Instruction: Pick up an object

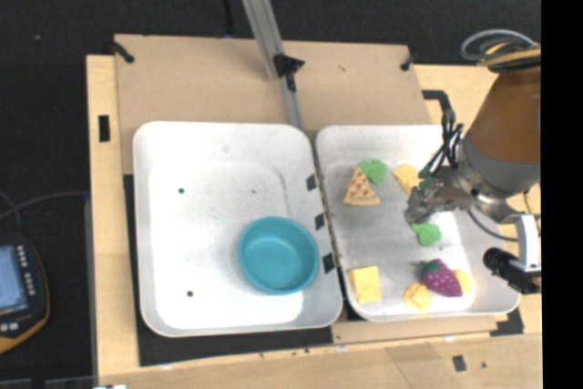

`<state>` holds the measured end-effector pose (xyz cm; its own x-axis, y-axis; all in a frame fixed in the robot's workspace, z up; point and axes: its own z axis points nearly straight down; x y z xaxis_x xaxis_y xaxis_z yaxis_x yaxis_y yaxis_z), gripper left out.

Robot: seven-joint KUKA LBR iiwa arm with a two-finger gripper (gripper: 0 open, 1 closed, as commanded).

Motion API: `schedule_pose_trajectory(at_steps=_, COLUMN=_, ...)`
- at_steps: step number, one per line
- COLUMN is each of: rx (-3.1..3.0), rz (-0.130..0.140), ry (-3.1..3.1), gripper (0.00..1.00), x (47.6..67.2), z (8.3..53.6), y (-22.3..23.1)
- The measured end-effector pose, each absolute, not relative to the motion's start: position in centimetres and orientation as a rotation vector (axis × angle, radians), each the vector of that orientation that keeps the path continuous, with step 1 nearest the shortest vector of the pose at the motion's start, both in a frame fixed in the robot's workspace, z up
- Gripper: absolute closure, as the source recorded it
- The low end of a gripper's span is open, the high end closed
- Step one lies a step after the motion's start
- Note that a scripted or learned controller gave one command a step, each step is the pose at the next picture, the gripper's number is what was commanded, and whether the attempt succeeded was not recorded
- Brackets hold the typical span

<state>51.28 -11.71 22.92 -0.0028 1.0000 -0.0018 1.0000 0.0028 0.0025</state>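
- The bench [228,77] carried two shallow white bins side by side, seen from above at a slant.
- The left bin [200,168] held a blue bowl [276,253], upright, near its lower right corner and close to the wall shared with the other bin.
- The right bin [383,237] held the small toys.
- A pizza slice [361,189] lay in the upper left part of that bin, with a green piece [373,170] touching its upper edge.
- A small yellow piece [404,177] lay just to the right of the green piece.
- A yellow block [365,283] lay near the bin's lower left corner.
- A purple bunch of grapes [441,278] lay near the lower right, with a small yellow bit [417,295] just beside it on the left and another yellow piece [464,281] touching its right side.
- A small green object [427,233] lay between the grapes and the tool, in the right half of the bin.
- The grey and orange arm [512,127] reached in from the right, over the right bin.
- The tool [421,207] was low, just above the small green object and very near it; whether they touched could not be told.
- Whether the tool was open or closed could not be told, and nothing could be seen gripped in it.
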Motion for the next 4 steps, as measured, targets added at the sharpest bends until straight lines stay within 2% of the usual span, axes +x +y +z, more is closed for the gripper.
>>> schedule_pose_trajectory(at_steps=1, rx=2.213, rz=0.004, ry=2.225, gripper=1.0, x=51.4, z=24.8, y=-11.8)
schedule_pose_trajectory(at_steps=2, rx=2.212, rz=0.004, ry=2.228, gripper=1.0, x=53.7, z=25.6, y=-7.6)
schedule_pose_trajectory(at_steps=4, rx=2.214, rz=0.002, ry=2.226, gripper=1.0, x=57.5, z=23.6, y=1.6)
